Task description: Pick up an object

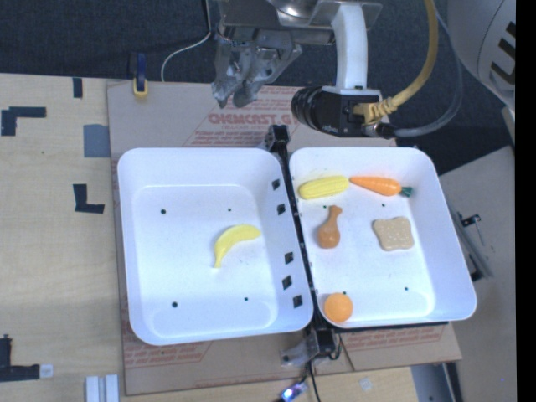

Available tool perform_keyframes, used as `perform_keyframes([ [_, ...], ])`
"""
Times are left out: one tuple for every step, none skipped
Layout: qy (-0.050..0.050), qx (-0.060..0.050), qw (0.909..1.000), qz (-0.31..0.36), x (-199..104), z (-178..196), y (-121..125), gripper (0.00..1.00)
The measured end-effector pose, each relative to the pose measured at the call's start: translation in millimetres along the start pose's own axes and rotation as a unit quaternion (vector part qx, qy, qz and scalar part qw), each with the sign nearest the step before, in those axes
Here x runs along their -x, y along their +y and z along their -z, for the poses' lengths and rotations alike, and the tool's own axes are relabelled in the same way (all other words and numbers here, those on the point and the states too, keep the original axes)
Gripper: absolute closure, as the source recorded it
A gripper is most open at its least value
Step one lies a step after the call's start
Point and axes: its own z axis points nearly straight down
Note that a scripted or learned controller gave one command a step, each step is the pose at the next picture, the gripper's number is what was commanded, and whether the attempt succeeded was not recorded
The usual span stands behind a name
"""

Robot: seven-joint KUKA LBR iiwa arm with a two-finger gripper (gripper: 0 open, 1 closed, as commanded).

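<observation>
Your gripper (237, 86) is parked up at the top centre of the frame, above the cardboard sheet (243, 120) and behind the back edge of both bins, not over either one. Honestly I can't tell from this angle whether the jaws are released or clenched, and nothing visible sits between them.

Left bin (146, 308) has just one thing: a yellow banana (232, 240) lying near the middle, well apart from the walls, so nothing crowds it.

Right bin (448, 249) is busier. A corn cob (323, 187) sits at the top left, right up against the divider where the bins meet, with a carrot (378, 185) just beside it to the right. Below those, a brown drumstick (329, 227) and a tan slice of bread (393, 234) lie near each other. An orange (337, 307) sits at the bottom, tucked against the front wall.

The black clips (289, 258) run along the seam between the bins on your counter (50, 249).
</observation>
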Motion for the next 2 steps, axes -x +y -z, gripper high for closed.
perform_keyframes([
  [0.0,0.004,1.0,-0.008,4,-55,69,1.0],
  [0.001,0.005,1.0,-0.008,4,-52,113,1.0],
])
